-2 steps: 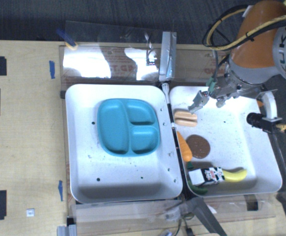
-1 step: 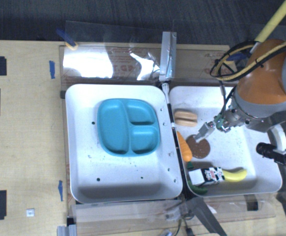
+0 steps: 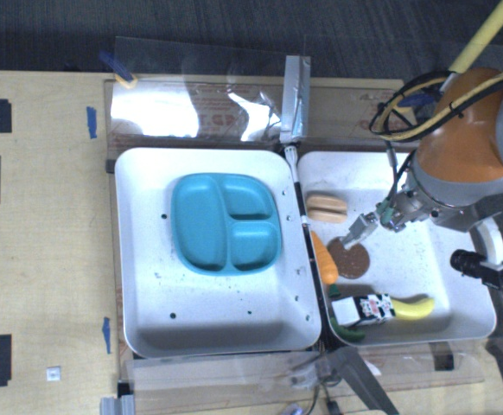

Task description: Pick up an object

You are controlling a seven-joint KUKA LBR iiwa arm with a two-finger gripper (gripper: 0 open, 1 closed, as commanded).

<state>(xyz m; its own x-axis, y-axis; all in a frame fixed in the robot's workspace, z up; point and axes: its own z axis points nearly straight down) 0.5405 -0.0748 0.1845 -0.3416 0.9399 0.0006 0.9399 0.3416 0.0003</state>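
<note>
The right bin [image 3: 459,258] holds several toy items. A tan bun [image 3: 327,206] lies near its upper left, and an orange carrot [image 3: 324,259] rests against the left wall. A brown round disc [image 3: 353,263] sits beside the carrot. A yellow banana [image 3: 412,308] and a black-and-white packet [image 3: 368,308] lie along the front wall. My gripper [image 3: 356,232] reaches in from the right and hangs just above the brown disc, below and to the right of the bun. I see nothing held in it.
The left bin [image 3: 148,301] holds a blue divided plate [image 3: 227,222]. The wall between the two bins runs close to the carrot. The arm's orange band [image 3: 463,137] and cables hang over the right bin's upper right. A clear plastic sheet [image 3: 200,111] lies behind the bins.
</note>
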